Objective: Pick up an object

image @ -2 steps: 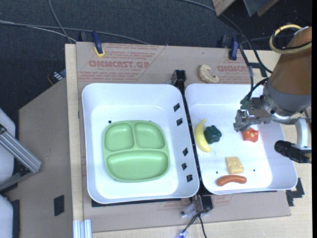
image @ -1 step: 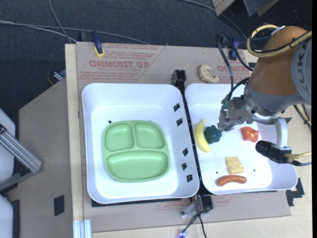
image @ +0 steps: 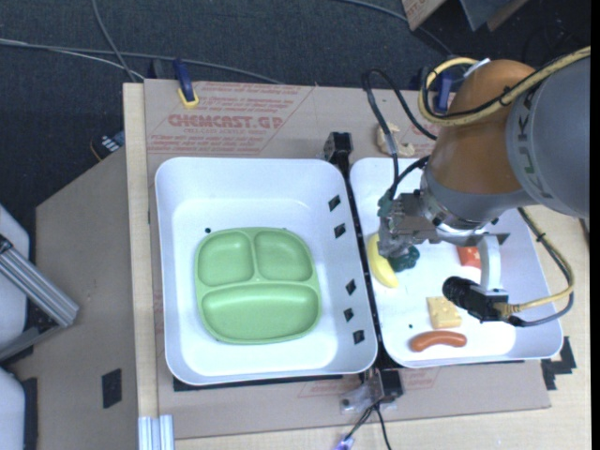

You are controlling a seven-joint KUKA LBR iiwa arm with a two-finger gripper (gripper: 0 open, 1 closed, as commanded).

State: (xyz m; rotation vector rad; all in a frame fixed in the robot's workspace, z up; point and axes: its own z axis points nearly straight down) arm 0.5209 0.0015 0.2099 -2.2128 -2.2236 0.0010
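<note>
The gripper (image: pixel 401 249) hangs low at centre-right of the frame, over a yellow banana (image: pixel 382 265) in the right bin (image: pixel 534 340). Whether it grips anything, I cannot tell. A green divided plate (image: pixel 257 284) lies in the left bin (image: pixel 178 251).

Single fixed camera above the bench, slanted downward, both white bins (image: pixel 173 251) in frame, moderately near

A divided plate (image: pixel 258 284) is lying in the middle of the left bin (image: pixel 178 195). In the right bin (image: pixel 534 340), a banana (image: pixel 382 266) is resting against the left wall, with a cheese wedge (image: pixel 443 311) and sausage (image: pixel 438 341) sitting near the front edge.
</note>
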